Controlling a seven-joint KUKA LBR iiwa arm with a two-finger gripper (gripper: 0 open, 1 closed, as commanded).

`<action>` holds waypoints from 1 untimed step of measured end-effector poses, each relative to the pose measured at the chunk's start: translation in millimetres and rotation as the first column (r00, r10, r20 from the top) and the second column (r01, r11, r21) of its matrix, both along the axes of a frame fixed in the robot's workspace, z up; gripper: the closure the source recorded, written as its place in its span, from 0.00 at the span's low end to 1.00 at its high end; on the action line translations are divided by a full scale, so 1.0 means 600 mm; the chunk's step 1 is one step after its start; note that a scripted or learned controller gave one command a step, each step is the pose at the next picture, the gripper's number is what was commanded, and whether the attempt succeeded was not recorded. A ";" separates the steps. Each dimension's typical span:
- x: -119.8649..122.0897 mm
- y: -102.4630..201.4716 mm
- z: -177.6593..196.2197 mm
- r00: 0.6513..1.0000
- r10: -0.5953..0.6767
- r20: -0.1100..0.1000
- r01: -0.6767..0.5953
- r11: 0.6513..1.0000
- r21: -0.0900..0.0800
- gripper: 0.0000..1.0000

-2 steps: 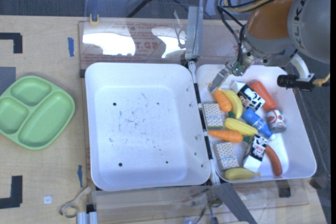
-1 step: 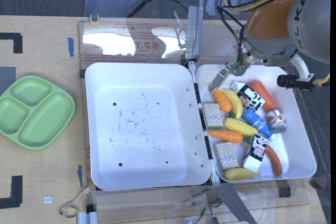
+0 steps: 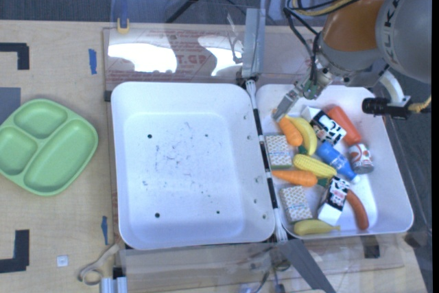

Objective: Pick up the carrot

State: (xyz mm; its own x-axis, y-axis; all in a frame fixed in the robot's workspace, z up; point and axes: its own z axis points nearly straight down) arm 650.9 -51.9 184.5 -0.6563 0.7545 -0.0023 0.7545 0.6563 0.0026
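Camera view: The carrot [image 3: 294,177] is seen lying flat near the middle of the right bin [image 3: 398,206], just below a corn cob [image 3: 314,163] and touching it. The gripper [image 3: 299,94] is positioned above the bin's upper left corner, well apart from the carrot, over a banana [image 3: 306,134]. Its jaws appear slightly spread with nothing between them, though this is partly obscured. The left bin [image 3: 137,106] is located beside the right bin.

Green divided plate [image 3: 46,145] on the wooden bench [image 3: 55,65], left white bin [image 3: 185,96], corn cob [image 3: 314,164], blue bottle [image 3: 335,156]
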 end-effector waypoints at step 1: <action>-0.058 -0.016 -0.001 1.000 -0.031 -0.004 0.031 1.000 0.001 0.00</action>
